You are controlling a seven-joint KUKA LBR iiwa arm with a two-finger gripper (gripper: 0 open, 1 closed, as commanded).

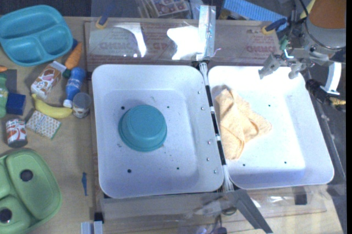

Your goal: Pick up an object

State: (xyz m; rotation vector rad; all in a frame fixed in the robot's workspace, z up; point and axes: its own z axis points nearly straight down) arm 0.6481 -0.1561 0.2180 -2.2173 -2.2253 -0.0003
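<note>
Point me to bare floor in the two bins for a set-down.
Left bin: open around the teal bowl, widest toward the right wall. Right bin: right half, past the yellow cloth. Crowded: cloth hugs the divider; hand over the back rim.

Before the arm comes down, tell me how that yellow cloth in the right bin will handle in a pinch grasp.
The yellow cloth lies crumpled in folds, so it is probably floppy and would drape from the gripper. It looks light. A raised fold should pinch easily, though a trailing corner may drag on the right bin.
</note>
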